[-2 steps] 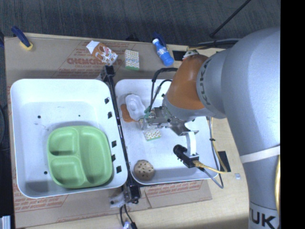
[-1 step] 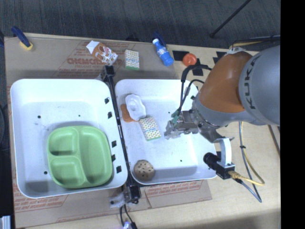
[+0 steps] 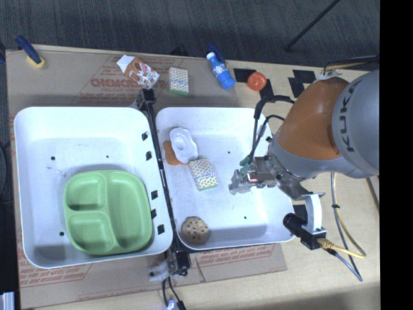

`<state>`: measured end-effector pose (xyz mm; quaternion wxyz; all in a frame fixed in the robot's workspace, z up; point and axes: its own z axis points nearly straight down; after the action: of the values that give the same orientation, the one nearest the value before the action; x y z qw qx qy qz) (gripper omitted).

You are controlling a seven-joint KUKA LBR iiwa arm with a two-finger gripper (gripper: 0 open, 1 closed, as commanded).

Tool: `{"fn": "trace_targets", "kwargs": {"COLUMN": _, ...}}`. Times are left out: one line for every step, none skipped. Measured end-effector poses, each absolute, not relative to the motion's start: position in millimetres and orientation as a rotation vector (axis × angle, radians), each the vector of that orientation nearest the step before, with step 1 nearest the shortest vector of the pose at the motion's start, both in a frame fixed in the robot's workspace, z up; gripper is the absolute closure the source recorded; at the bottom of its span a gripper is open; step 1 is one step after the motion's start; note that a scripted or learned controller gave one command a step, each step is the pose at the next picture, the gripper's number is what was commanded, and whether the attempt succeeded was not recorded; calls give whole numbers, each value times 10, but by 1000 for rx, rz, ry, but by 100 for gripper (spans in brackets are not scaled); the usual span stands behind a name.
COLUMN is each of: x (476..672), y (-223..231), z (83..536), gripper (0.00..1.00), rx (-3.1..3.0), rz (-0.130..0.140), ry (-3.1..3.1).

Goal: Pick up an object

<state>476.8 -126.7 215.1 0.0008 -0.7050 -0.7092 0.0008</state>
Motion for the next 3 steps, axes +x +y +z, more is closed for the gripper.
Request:
{"fn": "trace_targets", "kwargs": {"x": 4763, "y": -1343, "z": 2126, "gripper": 100, "rx": -2213, "rz": 3, "ry": -2227}}
{"fn": "trace_targets", "kwargs": {"x": 4764, "y": -1748, "z": 2069, "gripper": 100, "rx": -2216, "rz": 2, "ry": -2226}}
{"fn": "trace_targets", "kwargs": {"x": 4770, "y": -1161, "z": 2226, "gripper": 100, "rx": -2211, "rz": 2, "ry": -2231}}
